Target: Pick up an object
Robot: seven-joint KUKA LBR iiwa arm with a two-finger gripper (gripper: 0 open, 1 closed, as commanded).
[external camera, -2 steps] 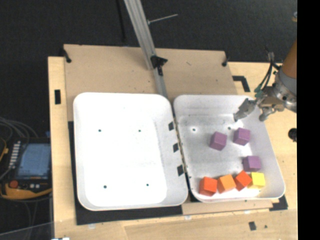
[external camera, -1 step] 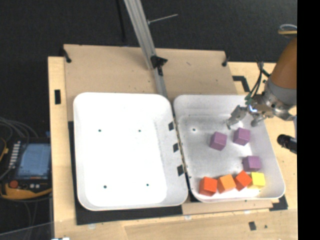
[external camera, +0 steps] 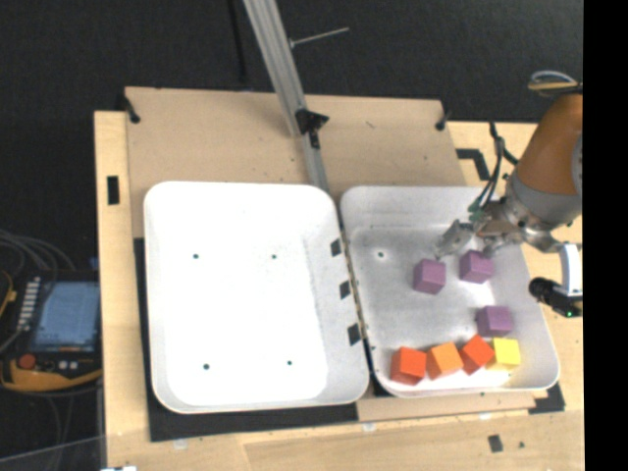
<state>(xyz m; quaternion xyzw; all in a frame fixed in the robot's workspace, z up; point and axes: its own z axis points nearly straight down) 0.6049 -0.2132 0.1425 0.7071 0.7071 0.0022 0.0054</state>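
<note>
Three purple cubes lie in the right shallow white bin [external camera: 392, 214]. The upper right purple cube [external camera: 476, 266] sits just below the claw [external camera: 474, 235] and near the bin's right wall. The left purple cube [external camera: 429, 276] lies beside it toward the bin centre, apart from it by a narrow gap. The lower purple cube [external camera: 496, 319] rests further down, near the right wall.

Along the bin's near edge runs a row of four blocks: a red-orange cube [external camera: 408, 364], an orange cube [external camera: 444, 359], a second red-orange cube [external camera: 477, 352] turned at an angle, and a yellow cube [external camera: 506, 351]. The row stands tight against the near wall, the blocks touching or nearly touching.

The claw hangs over the upper right part of this bin, its light-coloured fingers spread apart with nothing between them. The grey arm with the orange band [external camera: 551, 160] enters from the right.

The left half of the right bin and its far portion offer open floor. The left shallow white bin [external camera: 240, 292] adjoins the right bin along a shared middle edge. Both bins rest on the tan wooden worktop [external camera: 373, 135]. A slanted metal pole [external camera: 280, 57] rises behind the bins.
</note>
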